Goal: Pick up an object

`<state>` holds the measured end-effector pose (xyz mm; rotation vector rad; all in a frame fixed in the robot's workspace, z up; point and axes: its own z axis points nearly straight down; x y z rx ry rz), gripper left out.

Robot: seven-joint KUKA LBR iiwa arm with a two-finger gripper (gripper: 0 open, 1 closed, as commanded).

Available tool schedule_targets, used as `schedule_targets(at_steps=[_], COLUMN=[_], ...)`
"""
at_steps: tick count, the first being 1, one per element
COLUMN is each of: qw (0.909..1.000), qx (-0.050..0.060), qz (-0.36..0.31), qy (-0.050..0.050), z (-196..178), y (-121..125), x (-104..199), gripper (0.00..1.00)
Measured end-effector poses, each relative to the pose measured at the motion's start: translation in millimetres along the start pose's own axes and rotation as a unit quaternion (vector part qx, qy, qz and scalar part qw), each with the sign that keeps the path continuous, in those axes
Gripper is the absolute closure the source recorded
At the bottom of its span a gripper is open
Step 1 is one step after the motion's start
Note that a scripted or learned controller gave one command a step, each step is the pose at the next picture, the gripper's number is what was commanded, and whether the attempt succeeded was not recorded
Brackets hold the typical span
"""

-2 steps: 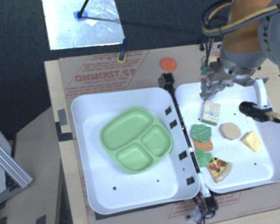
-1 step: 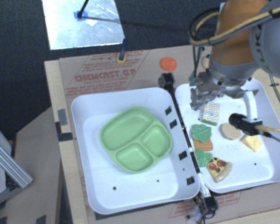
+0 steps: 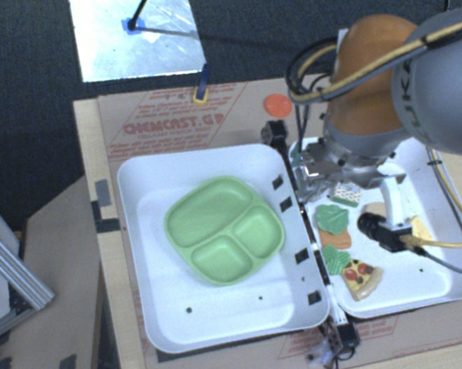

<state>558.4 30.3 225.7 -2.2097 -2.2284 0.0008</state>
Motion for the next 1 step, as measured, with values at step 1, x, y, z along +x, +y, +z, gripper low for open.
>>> schedule_targets(at_steps=[1], qw=[1.0000], qx=[-0.003], qz=[0.001], qy=[-0.001], z=[-9.0], y=[11.6], x=[-0.1], gripper=[1.00])
